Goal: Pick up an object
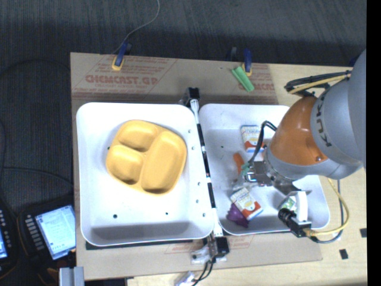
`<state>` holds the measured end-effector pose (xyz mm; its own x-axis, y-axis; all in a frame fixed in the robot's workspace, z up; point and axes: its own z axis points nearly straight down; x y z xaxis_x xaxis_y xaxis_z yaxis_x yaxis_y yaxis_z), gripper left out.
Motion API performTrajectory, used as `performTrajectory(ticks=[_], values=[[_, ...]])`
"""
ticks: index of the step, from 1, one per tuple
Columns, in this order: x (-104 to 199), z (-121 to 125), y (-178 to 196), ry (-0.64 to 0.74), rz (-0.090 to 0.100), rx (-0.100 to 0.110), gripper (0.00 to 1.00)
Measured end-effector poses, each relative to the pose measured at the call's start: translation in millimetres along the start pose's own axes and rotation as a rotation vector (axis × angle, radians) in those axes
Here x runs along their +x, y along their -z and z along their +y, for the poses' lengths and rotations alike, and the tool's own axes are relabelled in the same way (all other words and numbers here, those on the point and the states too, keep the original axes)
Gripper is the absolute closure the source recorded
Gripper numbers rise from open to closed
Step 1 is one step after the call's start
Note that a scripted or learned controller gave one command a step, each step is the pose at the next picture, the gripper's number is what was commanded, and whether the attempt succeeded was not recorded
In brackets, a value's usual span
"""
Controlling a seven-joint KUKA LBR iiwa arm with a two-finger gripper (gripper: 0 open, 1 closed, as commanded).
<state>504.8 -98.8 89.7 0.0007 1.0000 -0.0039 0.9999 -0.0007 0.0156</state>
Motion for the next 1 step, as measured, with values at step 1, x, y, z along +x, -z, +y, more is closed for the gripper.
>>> performTrajectory(ticks=[1], values=[[3.4, -14.4, 0.5, 0.000, -0.003, -0.007, 0.00]])
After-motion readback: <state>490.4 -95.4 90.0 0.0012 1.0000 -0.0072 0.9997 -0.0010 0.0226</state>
